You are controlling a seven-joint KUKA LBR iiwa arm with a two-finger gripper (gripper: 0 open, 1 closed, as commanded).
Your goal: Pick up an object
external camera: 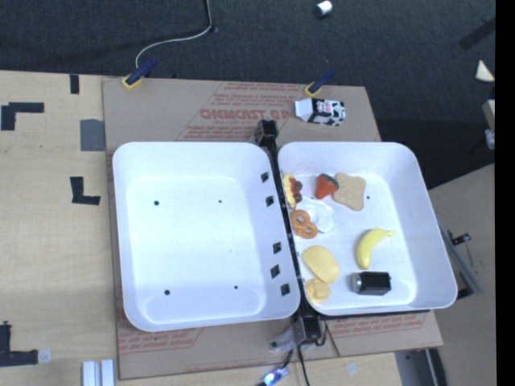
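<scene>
A: How far along was the pick?

B: Nothing looked lifted; the banana (371, 245), black box (371, 283), toast (350, 190) and pretzel (305, 223) all lay in the right bin (418, 215), right of centre.

A: And the claw?

B: I couldn't tell its state.

A: Anything in the way?

B: The pieces crowded the divider; the left bin (193, 232) sat beside it, a small toy (322, 111) above

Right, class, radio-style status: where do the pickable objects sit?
Banana, black box, bread: right bin. Small clutter by divider.
</scene>
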